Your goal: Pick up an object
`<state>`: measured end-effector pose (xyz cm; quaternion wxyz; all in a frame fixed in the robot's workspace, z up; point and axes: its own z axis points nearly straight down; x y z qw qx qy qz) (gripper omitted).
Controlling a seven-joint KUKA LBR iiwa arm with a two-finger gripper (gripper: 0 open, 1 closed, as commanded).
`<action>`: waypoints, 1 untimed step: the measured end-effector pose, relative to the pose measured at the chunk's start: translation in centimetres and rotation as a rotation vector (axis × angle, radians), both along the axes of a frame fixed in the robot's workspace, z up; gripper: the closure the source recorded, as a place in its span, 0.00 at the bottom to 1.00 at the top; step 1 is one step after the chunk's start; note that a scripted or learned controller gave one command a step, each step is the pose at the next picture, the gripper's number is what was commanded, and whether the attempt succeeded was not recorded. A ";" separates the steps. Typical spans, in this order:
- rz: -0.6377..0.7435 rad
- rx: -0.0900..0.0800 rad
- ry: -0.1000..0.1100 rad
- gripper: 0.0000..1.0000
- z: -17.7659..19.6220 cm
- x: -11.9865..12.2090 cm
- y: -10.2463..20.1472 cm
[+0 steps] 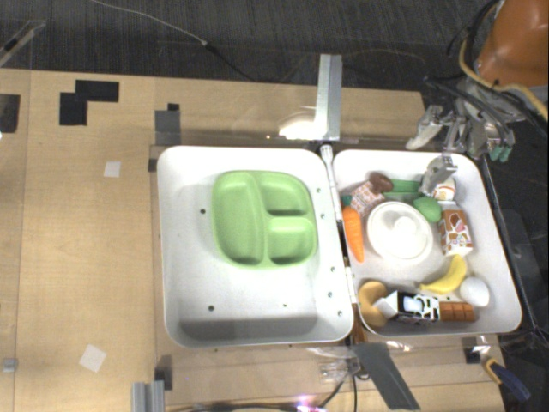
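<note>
The claw [442, 172] hangs over the back of the right bin [502, 256], whether spread or pressed together I cannot tell, nothing visibly gripped, so the approach seems underway; next, descend onto something like the nearby green object [426, 208].

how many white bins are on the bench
2. The left bin holds a green tray. The right bin sits beside it, holding a white bowl, a carrot, a banana and other small items.
</note>
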<state>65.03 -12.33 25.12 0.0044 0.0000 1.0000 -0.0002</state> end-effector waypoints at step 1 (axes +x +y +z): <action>0.139 0.000 0.006 0.00 -9.2 -2.7 -2.7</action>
